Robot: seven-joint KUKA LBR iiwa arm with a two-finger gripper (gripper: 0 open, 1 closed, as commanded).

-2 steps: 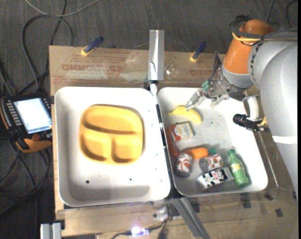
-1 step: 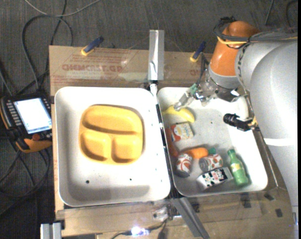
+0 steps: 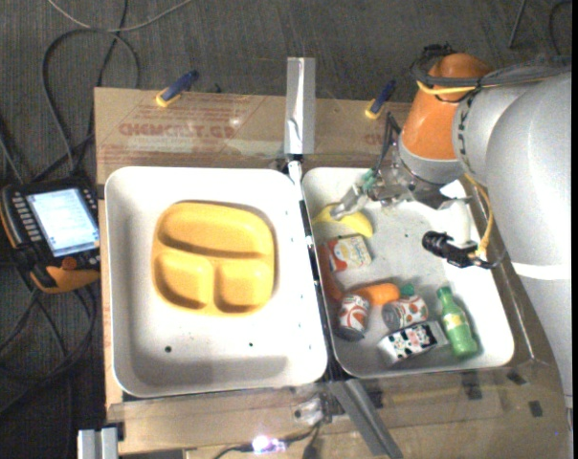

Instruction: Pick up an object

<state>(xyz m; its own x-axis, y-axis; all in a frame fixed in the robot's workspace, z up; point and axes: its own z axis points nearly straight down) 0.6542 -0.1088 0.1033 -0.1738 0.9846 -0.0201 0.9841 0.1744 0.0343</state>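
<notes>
Nearest the camera, along the front wall of the right bin [image 3: 500,352], the objects crowd together: a black-and-white carton [image 3: 411,341] lying flat, a green bottle [image 3: 455,321] tilted beside it, a small can [image 3: 406,310] just behind, and a round white-and-orange ball toy [image 3: 353,316] close to the bin's left wall. An orange carrot-like piece [image 3: 375,294] lies just behind the ball and can, nearly touching both. Little bare floor remains in this front strip; the open room is in the middle and toward the right wall, where a black cable fitting [image 3: 442,245] hangs over the floor.

Further back, a red-and-white packet [image 3: 351,252] lies near the left wall, and behind it a yellow banana-like object [image 3: 351,223] sits in the far left corner.

The left bin [image 3: 126,352] holds a yellow divided tray [image 3: 214,257], with bare white floor all around it.

The gripper [image 3: 349,207] points down and leftward, directly at the yellow object, touching or just above it. Whether the fingers are spread or closed cannot be told. The orange band [image 3: 437,122] and grey arm [image 3: 528,161] overhang the bin's far right corner.
</notes>
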